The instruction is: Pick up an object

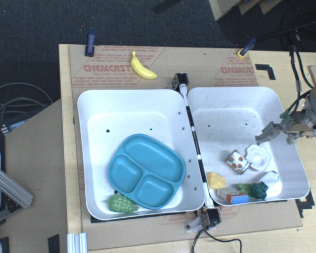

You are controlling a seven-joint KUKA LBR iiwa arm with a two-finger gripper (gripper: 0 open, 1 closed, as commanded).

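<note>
Gripper (267, 134) over the right bin (221, 101), holding nothing; jaw width unclear.
Lower it squarely onto the white cup (257, 157) just below, perhaps clearing the small can (237, 162).

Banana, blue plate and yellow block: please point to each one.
banana (142, 68), camera view, middle of its curved body
blue plate (146, 170), camera view, central divider ridge
yellow block (217, 181), camera view, top face
</note>
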